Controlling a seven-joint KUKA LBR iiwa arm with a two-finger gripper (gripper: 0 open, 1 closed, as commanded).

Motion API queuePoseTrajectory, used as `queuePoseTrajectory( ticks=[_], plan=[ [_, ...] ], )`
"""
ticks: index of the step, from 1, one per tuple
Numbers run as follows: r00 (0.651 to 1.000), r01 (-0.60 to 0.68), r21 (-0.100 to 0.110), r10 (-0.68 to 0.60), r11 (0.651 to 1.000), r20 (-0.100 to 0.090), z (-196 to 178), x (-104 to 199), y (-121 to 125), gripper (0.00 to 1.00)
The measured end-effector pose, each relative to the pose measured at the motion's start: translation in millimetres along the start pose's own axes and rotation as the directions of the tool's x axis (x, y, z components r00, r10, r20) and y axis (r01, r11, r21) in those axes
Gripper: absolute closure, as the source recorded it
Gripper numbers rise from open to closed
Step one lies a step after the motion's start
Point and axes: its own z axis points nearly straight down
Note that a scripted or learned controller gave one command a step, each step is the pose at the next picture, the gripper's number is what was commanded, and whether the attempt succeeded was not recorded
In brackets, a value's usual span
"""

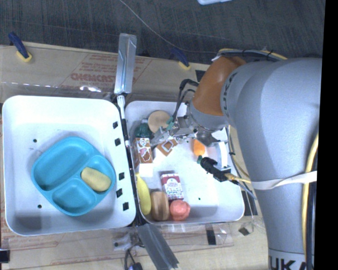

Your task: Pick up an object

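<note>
My gripper (170,136) reaches down into the upper left part of the right bin (230,210), under the grey arm with its orange band (211,89). Right at its tip lies a small brown packet (167,146); whether it is held I cannot make out. A larger brown packet (144,150) sits just left of it. A round tan piece (157,120) lies behind the gripper. An orange item (198,147) peeks out below the wrist.
At the right bin's front lie a yellow banana (143,195), a red box (171,185), a brown bun (159,205) and a pink fruit (179,210). The left bin (19,114) holds a blue divided plate (64,172) with a yellow lump (95,179).
</note>
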Motion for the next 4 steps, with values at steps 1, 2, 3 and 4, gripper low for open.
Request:
queuePoseTrajectory(
  ticks=[1, 2, 3, 4],
  plan=[
    [1.0, 0.025, 0.022, -0.025, 0.999, -0.004, 7, 7, 34, 0.0],
    [0.993, 0.117, 0.015, -0.117, 0.993, -0.004, -16, 27, 38, 0.0],
    [0.953, 0.302, 0.004, -0.302, 0.953, -0.003, -45, -1, 38, 0.0],
    [0.945, 0.327, 0.007, -0.327, 0.945, -0.007, -36, 15, 31, 0.0]
  ],
)
